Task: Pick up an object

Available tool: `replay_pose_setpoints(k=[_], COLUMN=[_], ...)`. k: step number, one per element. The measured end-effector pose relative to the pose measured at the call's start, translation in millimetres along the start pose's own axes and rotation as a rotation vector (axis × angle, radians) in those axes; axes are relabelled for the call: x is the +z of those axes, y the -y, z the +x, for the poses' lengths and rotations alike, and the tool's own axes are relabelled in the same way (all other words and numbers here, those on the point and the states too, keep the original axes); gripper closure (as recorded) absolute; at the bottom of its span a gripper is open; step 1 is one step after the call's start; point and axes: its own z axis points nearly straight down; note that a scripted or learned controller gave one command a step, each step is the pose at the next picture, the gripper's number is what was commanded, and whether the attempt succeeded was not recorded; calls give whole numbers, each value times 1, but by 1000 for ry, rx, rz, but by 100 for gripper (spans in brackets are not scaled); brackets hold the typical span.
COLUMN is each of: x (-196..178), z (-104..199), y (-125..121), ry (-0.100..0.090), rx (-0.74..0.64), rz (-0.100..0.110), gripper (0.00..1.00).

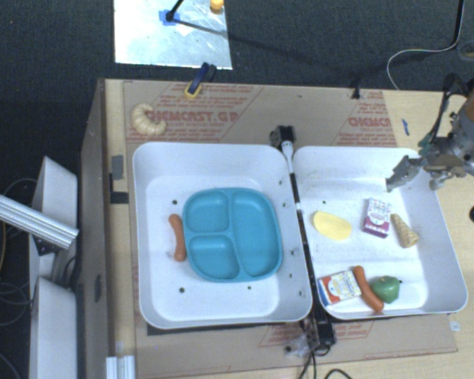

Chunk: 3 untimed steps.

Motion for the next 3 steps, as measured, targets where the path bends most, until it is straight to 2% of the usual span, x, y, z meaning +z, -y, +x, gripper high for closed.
replay_pose_setpoints(k=[1, 2, 3], x=[68, 148, 136], z=[-1, -1, -1], y=[3, -6, -8], ry=[0, -1, 0], rx=[1, 2, 0], rz=[2, 2, -2], gripper=[0, 0, 100])
